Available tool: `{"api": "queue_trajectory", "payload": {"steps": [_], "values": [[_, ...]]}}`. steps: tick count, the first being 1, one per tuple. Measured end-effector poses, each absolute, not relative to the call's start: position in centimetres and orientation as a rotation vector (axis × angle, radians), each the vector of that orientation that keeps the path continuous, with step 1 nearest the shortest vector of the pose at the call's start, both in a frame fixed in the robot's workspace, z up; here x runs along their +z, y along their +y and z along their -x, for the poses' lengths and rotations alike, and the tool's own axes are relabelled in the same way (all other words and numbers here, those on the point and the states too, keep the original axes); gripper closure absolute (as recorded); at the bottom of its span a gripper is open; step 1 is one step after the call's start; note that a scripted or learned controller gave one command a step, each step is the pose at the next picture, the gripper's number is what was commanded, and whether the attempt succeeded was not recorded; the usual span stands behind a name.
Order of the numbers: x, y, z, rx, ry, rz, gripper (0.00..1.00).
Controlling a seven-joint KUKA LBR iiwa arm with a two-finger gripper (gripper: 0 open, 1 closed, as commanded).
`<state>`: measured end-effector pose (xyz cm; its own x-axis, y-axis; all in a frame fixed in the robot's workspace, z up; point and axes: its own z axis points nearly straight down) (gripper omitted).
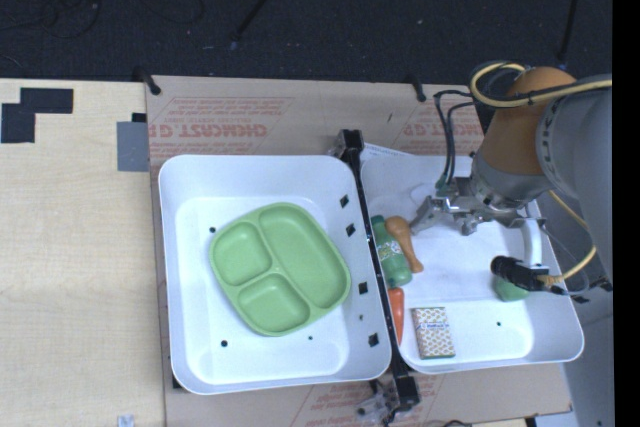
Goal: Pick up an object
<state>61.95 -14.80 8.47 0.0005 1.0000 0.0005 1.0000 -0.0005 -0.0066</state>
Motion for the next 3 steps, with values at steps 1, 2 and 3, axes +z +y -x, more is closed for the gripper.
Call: {"api": "queue_trajectory", "payload": {"steps": [1, 2, 3], "values": [[9.8, -14.8, -62.0, 0.003, -2.217, 2.221, 1.00], [16.0, -14.7, -62.6, -0.003, -2.224, 2.222, 1.00], [22.3, -14.7, -63.0, -0.004, -2.226, 2.222, 1.00]]}}
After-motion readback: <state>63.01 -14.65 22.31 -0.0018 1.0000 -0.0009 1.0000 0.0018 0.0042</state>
